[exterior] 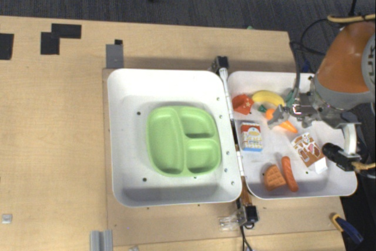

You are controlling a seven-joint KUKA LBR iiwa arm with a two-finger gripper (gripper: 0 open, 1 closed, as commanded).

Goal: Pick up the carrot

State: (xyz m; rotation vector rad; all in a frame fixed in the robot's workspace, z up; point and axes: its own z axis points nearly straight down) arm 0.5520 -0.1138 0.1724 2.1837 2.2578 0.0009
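On a pale wooden bench sit two shallow white bins side by side. Left bin [126, 126] holds a light green divided plate [183, 139] with three compartments. Right bin [329, 188] holds small toy foods: a red piece [242, 104] near the top left, a yellow banana [268, 97] beside it, a small white carton [251, 137] with a red top and blue base — its printing is too small to read — a brown wedge [272, 177], a reddish sausage [289, 173] just beside the wedge, and a brown-and-white patterned packet [308, 149], its markings also unreadable. The carrot [283, 123] is a small orange piece lying in the upper middle of the right bin, below the banana. The gripper [296, 110] — on a grey arm with an orange band reaching in from the right — is low over the bin just beside the carrot; whether it is open or closed, or grasping anything, cannot be told.
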